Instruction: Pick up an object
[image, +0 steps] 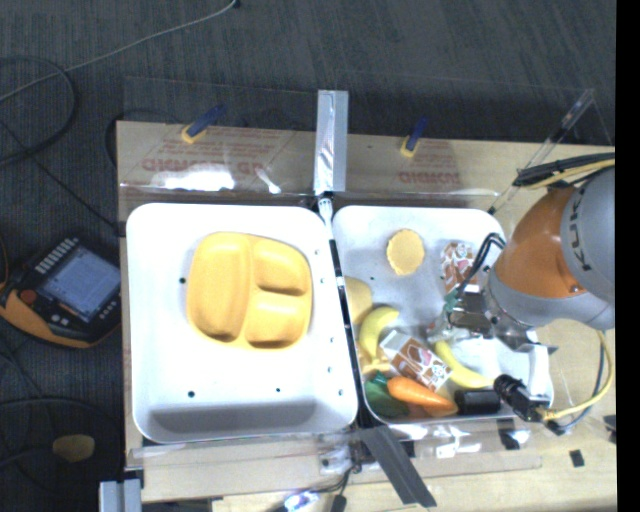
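Pincer (468, 312), finger state impossible to tell, lowered into the right bin (425, 215); bananas (378, 330) just left, carrot (420, 394) below-left.

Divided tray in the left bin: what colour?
Yellow. The divided tray shows plainly in the camera view.

Light: we note bright, even overhead illumination.
Glare: on the clear plastic sheet (210, 178).
Shadows: soft, short.
Focus: we see mild overall softness.
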